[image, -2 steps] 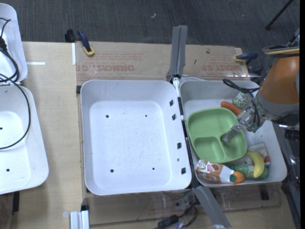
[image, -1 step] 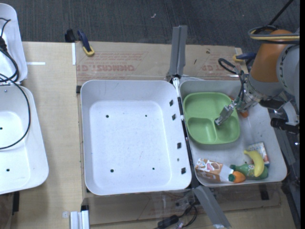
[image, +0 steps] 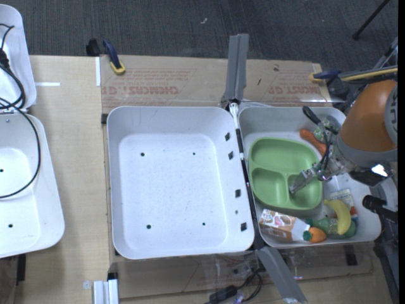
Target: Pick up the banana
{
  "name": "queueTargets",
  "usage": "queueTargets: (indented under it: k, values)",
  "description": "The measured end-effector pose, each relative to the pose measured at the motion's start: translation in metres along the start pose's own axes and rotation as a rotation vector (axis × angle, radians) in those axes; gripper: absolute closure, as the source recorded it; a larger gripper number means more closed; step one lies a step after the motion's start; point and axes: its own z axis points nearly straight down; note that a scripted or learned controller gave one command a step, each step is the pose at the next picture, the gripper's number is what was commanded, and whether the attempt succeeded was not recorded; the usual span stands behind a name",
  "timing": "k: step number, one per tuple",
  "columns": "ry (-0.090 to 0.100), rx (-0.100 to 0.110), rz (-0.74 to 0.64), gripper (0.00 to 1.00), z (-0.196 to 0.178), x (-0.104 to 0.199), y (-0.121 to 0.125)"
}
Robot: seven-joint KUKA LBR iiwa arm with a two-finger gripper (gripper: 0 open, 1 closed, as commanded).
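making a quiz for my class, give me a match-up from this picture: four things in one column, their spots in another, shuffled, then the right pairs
Things:
1. banana
2. green tray
3. gripper
4. left bin

Spots:
A. over the green tray's right part
B. near the front right corner of the right bin
C. to the left of the bin that holds the food items
D. in the right bin, behind the snack packet

Pairs: 1-B, 2-D, 3-A, 4-C

You can make out red lettering printed upside down on the cardboard sheet (image: 190, 81) behind the bins; it seems to read "CHEMCMST", repeated further right, though you can't read it for certain.
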Motion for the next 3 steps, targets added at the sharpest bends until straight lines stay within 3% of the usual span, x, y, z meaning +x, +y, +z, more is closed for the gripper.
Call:
queueTargets:
  k: [1,2,3]
  values:
    - [-0.015,-0.003,0.009,1.00,-0.008,-0.008,-0.002]
    - [-0.010,-0.003,0.007,0.00,-0.007,-0.005,0.000]
    - [0.014,-0.002,0.014,0.00,0.002,-0.021,-0.041]
